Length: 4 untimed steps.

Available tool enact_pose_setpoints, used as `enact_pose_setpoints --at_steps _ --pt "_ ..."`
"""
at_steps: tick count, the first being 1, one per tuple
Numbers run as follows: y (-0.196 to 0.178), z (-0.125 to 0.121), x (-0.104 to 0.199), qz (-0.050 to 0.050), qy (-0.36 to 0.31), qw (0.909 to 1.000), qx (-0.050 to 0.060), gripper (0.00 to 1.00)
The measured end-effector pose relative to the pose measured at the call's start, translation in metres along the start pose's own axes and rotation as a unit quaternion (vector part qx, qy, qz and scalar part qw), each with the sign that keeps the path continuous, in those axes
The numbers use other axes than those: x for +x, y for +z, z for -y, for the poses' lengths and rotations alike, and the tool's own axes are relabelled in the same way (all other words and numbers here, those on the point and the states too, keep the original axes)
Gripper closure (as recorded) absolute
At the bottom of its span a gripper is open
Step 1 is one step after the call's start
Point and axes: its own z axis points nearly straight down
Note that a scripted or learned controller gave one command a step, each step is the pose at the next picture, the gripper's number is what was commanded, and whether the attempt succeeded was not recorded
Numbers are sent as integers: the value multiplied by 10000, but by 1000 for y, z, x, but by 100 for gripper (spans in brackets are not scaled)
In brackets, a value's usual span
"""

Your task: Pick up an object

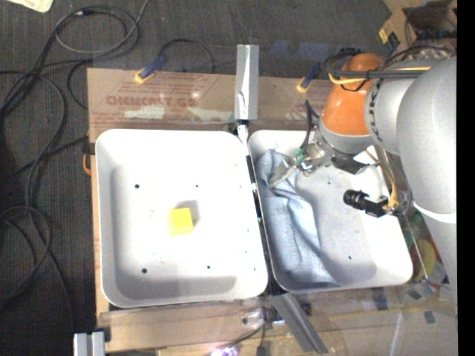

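Note:
A small yellow block lies near the middle of the left bin. A pale blue-grey cloth is bunched along the left side of the right bin, running from its back corner to its front wall. My gripper is down at the back left corner of the right bin, right at the cloth's upper end. The orange band and grey arm rise behind it on the right. Whether the cloth is actually gripped is hidden by the wrist.
A black fitting with a cable hangs off the arm over the right bin's floor. A metal post stands behind the seam between the bins. Cardboard lines the bench's back. Cables lie on the dark floor at left.

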Motion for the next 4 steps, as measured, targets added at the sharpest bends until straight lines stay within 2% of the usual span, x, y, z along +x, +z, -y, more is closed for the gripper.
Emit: enact_pose_setpoints --at_steps 1,2,3,4 --pt "-7 -2 1 -12 0 10000 -10 100" --pt "-143 -47 30 -14 -1154 9933 78 100" --pt "-146 -44 24 -3 1041 9945 97 100" --pt "-147 -44 23 3 1043 9945 95 0"
